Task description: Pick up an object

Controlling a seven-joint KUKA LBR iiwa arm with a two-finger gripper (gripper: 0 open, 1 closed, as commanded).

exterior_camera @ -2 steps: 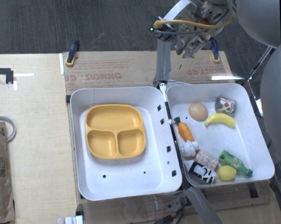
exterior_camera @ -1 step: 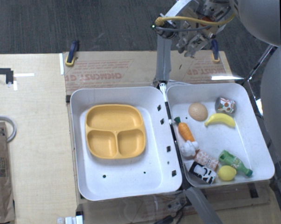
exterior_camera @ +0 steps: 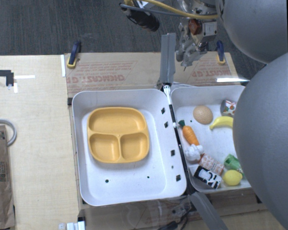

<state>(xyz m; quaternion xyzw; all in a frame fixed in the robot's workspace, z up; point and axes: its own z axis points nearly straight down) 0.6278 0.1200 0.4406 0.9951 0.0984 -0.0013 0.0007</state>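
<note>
The carrot (exterior_camera: 189, 135) lay at nine o'clock in the right bin (exterior_camera: 207, 91), probably light, stiff plastic, best pinched across its middle, while the gripper (exterior_camera: 189, 55) hung above the bins, its opening impossible to tell.

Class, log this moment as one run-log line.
gripper: above bins, nothing held | carrot, banana, lemon: right bin | yellow plate: left bin
</note>
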